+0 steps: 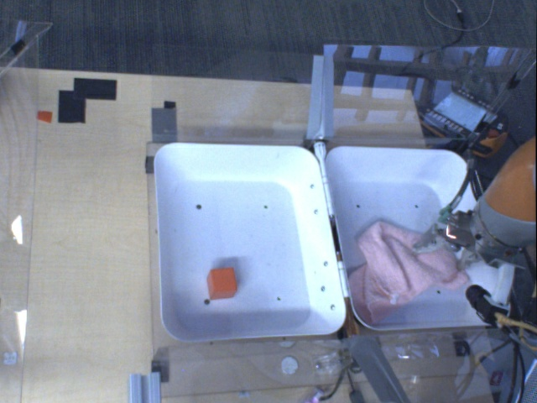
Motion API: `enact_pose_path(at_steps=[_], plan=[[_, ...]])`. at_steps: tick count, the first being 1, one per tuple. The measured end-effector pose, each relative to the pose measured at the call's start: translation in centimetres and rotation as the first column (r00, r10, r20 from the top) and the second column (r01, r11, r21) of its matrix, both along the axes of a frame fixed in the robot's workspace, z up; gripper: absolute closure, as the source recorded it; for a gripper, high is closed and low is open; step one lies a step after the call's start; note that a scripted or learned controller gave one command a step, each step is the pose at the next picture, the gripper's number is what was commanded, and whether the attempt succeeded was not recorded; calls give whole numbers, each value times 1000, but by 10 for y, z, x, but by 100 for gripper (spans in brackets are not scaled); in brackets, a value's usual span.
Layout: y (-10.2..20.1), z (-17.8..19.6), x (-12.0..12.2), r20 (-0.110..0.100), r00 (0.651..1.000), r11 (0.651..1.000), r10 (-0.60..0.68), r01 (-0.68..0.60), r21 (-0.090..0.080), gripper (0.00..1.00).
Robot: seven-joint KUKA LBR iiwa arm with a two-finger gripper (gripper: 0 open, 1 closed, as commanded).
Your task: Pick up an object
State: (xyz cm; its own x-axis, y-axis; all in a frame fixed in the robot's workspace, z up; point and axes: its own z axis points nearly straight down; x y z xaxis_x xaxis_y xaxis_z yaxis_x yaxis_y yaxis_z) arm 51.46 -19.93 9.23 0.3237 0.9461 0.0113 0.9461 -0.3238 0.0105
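Camera view: pale wooden bench (pixel 84 250) under two white bins (pixel 180 225), dark carpet (pixel 210 15) at twelve o'clock; my claw (pixel 446 235) touches pink cloth (pixel 394 267) at four o'clock, grip state unclear.

Two smooth, faintly glossy white plastic bins: left bin (pixel 168 225), right bin (pixel 394 175). Soft, wrinkled pink cloth (pixel 394 267), matt, at lower right. Small matt orange block (pixel 222 283) at lower left. Pale wood-grain bench top (pixel 84 250) with a slight sheen. Dull grey metal bracket (pixel 320 99) at upper centre.
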Motion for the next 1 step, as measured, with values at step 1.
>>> enact_pose_path(at_steps=[1], plan=[[-2, 13, 3, 11, 1000, 1000, 8, -8, -12, 100]])
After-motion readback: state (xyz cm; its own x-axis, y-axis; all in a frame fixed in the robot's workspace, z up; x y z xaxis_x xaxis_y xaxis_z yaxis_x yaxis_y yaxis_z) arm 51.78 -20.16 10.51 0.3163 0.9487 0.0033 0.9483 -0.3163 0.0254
